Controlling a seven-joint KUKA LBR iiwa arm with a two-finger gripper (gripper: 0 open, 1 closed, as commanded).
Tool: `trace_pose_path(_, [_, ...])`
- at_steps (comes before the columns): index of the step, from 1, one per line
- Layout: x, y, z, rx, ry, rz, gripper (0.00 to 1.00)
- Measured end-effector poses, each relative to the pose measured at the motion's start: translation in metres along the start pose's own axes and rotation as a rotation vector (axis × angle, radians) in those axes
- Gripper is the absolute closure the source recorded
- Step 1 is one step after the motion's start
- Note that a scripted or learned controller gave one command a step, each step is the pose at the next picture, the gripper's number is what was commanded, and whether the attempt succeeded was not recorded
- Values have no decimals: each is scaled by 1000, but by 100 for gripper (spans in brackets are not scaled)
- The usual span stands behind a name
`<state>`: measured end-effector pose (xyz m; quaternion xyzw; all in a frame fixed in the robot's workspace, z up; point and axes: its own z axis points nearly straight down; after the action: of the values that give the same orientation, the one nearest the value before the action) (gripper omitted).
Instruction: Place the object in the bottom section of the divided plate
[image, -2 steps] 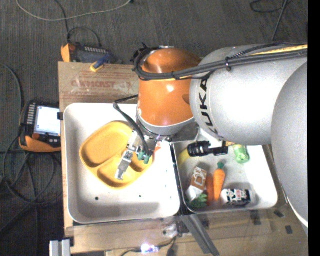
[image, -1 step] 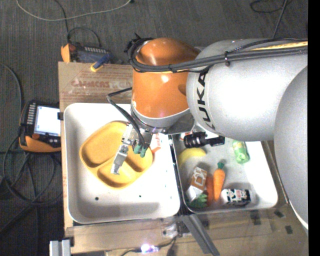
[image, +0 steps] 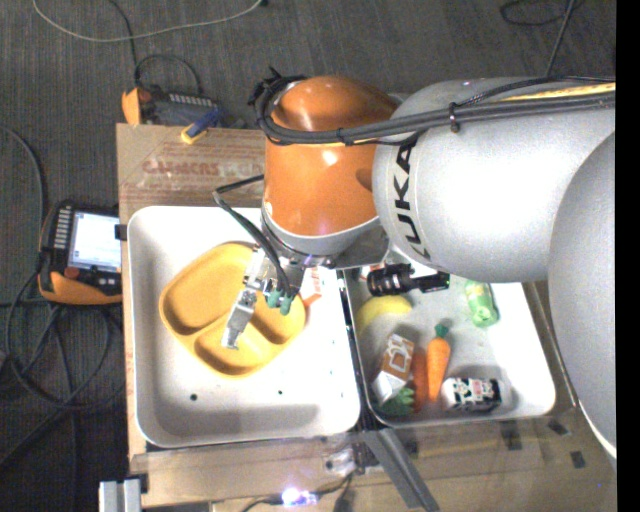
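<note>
A yellow divided plate (image: 178, 300) lies in the left bin (image: 200, 410), tilted in the view, with its lowest section near the bin's middle. My gripper (image: 238, 322) hangs over the plate's dividing ridge, just above that lowest section. I see nothing clearly held at its tip. A small green part (image: 286, 302) and a small orange-and-white item (image: 313, 286) sit by the plate's right rim under the wrist, partly hidden by the arm. The orange band (image: 325, 165) and grey arm cover the back of both bins.
The right bin (image: 540, 390) holds a yellow lemon (image: 385, 310), a carrot (image: 435, 365), a small printed box (image: 395, 365), a dark-labelled bottle (image: 472, 392) and a green bottle (image: 482, 303). A cardboard sheet (image: 185, 170) lies behind the left bin.
</note>
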<state>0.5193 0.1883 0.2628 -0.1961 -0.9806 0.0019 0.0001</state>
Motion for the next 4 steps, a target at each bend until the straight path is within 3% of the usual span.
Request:
trace_pose_path(1, [-21, 33, 16, 0, 0, 13, 0])
trace_pose_path(2, [31, -18, 63, -1, 3, -212, 0])
trace_pose_path(3, [31, -17, 56, -1, 6, -212, 100])
trace_pose_path(4, [31, -17, 56, -1, 6, -212, 0])
